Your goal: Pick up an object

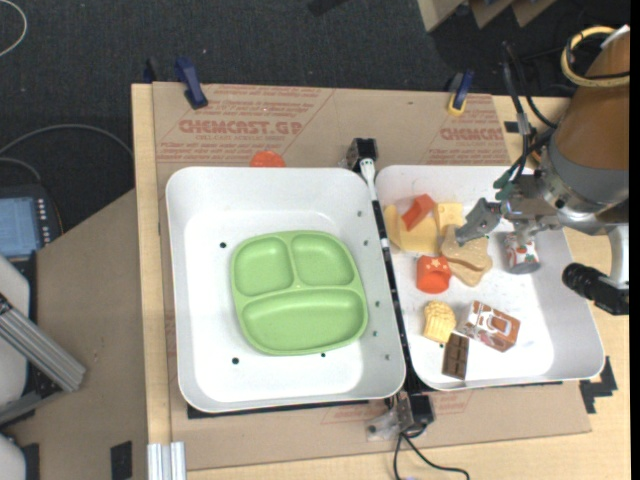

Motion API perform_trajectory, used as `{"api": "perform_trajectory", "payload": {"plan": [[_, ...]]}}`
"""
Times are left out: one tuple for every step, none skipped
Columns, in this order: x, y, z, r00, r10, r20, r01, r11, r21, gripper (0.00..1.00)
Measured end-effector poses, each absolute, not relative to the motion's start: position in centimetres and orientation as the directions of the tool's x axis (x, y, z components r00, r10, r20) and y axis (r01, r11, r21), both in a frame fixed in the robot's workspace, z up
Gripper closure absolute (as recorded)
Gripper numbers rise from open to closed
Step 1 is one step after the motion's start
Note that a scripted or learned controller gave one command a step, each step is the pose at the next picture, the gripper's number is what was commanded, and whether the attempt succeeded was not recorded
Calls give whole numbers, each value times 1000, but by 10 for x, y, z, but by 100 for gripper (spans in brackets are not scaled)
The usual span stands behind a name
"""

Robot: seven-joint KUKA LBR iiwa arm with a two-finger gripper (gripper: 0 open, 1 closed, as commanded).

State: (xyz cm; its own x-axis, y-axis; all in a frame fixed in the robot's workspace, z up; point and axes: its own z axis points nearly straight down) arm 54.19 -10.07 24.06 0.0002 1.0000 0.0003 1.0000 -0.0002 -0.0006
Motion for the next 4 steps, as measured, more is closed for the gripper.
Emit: {"api": "perform_trajectory", "payload": {"plan": [[520,-160,89,7,1000,1,1000,-7,-16,0],[596,-103,87,-6,1000,-3,1000,6,9,0],[595,-106,100,0,1000,-4,1000,0,12,100],[518,-191,180,10,1000,-5,1000,-10,3,100]]}}
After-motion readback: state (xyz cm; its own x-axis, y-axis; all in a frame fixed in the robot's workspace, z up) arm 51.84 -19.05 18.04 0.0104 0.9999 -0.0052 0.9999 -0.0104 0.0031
